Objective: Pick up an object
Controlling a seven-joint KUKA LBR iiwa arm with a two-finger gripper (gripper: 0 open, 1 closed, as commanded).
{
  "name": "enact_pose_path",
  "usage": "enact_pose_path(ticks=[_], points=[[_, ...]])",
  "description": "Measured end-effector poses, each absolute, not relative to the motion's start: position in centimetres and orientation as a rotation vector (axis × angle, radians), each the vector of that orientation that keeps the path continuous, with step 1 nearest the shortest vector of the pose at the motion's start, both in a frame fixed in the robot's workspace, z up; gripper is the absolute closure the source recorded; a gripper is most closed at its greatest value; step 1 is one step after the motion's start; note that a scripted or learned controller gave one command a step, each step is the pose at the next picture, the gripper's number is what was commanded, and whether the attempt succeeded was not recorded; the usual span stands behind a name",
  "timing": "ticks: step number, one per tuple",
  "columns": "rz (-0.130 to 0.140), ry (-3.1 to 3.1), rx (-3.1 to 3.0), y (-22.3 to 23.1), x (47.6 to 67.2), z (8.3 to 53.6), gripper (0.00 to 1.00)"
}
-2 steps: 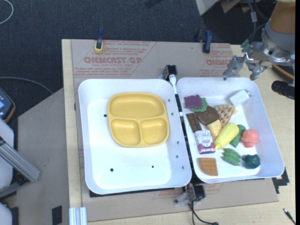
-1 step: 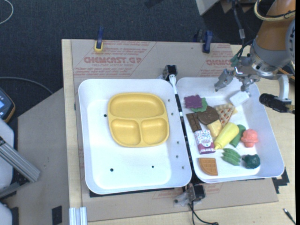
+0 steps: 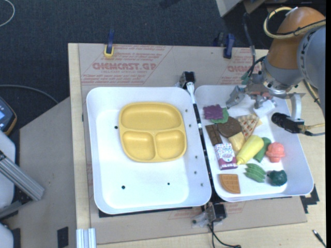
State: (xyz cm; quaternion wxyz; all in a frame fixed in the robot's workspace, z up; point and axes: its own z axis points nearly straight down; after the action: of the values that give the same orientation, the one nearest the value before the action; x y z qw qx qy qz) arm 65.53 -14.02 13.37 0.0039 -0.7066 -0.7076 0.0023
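Hand (image 3: 248, 94) over the right bin (image 3: 302, 177), upper right.
We cannot tell its grip; toy foods (image 3: 243, 149) crowd below (yellow tray (image 3: 152, 130) left).

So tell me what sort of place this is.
Probably a robotics lab: an arm over two white bins, toy food in the right one, a yellow tray in the left.

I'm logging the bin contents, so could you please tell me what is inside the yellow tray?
Nothing lies in the yellow tray: all three compartments show bare. It sits in the left bin; the bin floor beneath it is covered. The toy food is in the right bin.
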Motion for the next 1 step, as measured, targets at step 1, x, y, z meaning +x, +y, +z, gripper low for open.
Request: enact_pose_path(ticks=[1], points=[[0.001, -2.221, -2.218, -13.94, 65.58, 8.37, 0.00]])
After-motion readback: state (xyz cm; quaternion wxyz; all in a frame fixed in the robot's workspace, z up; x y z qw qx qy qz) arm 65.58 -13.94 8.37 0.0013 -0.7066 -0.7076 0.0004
